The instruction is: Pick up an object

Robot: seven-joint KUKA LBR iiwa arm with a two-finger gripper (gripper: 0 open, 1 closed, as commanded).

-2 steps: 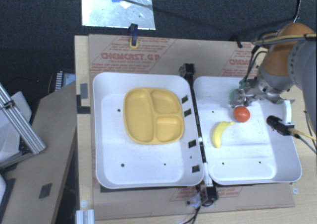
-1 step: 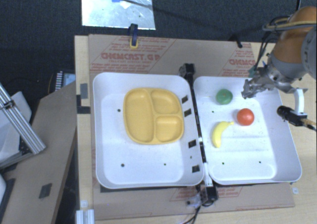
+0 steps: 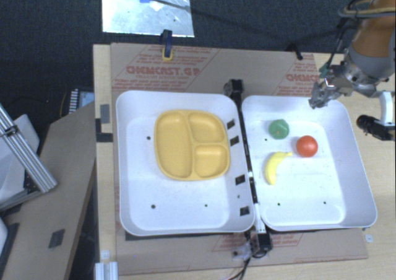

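Gripper (image 3: 322,96), finger state indiscernible, hovers over the right bin's (image 3: 352,167) far rim, well apart from the green ball (image 3: 278,129), tomato (image 3: 307,146) and banana (image 3: 276,166); their rounded, close-set forms risk a slipped grasp.

Two bins side by side on the bench (image 3: 105,210). The left bin (image 3: 133,210) holds a divided tray (image 3: 190,144) near its centre. In the right bin (image 3: 346,204), a round fruit (image 3: 278,128) lies toward the rear, a second round fruit (image 3: 307,145) just to its right and nearer the front, and a banana (image 3: 275,166) in front of both. The gripper (image 3: 320,96) hangs over the right bin's rear rim.
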